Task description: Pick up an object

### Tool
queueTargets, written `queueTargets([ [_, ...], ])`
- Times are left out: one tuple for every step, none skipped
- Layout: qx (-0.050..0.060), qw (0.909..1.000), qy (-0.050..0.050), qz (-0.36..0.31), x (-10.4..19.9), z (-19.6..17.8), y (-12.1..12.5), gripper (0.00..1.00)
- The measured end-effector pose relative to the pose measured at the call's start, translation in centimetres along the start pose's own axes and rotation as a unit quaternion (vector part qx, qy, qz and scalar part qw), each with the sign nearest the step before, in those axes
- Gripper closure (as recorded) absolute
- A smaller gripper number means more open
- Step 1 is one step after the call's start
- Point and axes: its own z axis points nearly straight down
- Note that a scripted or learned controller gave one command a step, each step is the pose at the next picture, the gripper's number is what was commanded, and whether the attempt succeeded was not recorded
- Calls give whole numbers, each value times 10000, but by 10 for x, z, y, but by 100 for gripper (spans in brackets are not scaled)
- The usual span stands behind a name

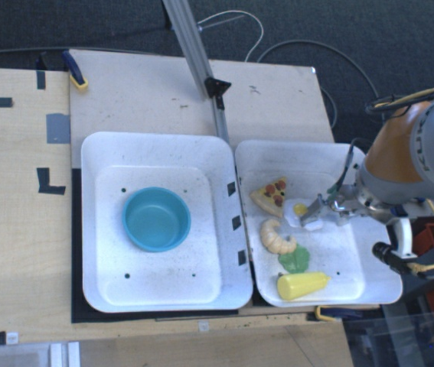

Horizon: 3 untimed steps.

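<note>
My hand (314,214) is down inside the right bin (370,281), reaching in from the right, arm (400,155) with the orange band above it. Tips sit near the bin's middle, just right of the toy food. Can't tell if the hand is apart or together: the tip end is a small grey blur from this angle. Nothing visibly between the tips, so no grasp to claim.

Right bin contents, all in its left half:
- pizza slice (270,195), yellow with red spots, nearest the far-left part
- small yellow piece (300,209) just right of the pizza slice, right beside my hand; touching or not, can't tell
- cream curved pastry (276,238) below the pizza slice, looks like a croissant
- green leafy piece (295,260) touching the pastry's lower end
- yellow corn-like piece (302,284) lying on its side near the bin's near edge, just below the green piece

Left bin (102,281) holds a blue bowl (156,219), upright, roughly centred, well apart from my hand.

Both bins sit side by side on the worktop (140,90), rims touching. A grey metal pole (194,40) slants in from the top and ends at the gap between the bins. Cables (301,48) loop on the dark floor beyond the worktop.
</note>
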Motion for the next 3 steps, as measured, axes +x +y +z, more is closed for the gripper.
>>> queueTargets([
  [-3,10000,2,-7,1,-10,0,100],
  [-26,10000,-7,-2,2,-72,-4,100],
  [-29,10000,-9,-7,6,-126,7,100],
])
